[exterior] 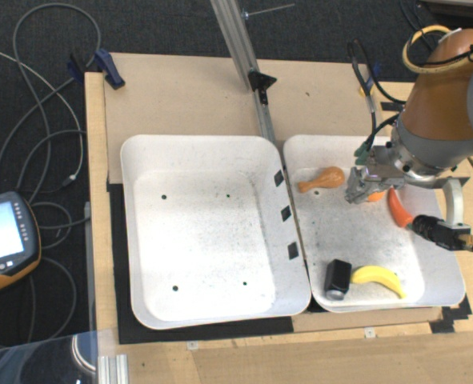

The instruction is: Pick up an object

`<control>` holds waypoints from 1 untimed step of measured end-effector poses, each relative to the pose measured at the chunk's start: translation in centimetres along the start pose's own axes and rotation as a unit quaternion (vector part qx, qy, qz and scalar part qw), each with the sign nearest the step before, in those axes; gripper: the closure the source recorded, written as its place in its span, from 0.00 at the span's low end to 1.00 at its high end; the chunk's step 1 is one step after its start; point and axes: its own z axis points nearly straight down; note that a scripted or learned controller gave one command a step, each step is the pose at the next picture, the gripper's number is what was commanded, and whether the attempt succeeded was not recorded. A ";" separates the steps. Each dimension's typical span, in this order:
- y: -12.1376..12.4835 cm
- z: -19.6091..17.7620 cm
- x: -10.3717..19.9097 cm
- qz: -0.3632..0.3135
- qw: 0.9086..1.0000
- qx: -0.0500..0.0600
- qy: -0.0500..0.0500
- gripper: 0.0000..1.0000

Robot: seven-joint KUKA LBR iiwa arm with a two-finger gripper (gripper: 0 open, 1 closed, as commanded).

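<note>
Camera view: jaws [358, 190], state unclear, beside drumstick [322, 179] near right bin's [452, 294] far edge.

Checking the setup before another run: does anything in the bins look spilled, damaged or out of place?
Nothing stands out. The drumstick toy, banana, black block and orange piece lie loose in the right bin, none spilled over.
</note>
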 end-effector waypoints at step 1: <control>-0.2 -1.1 5.4 -0.001 1.000 -0.002 0.000 1.00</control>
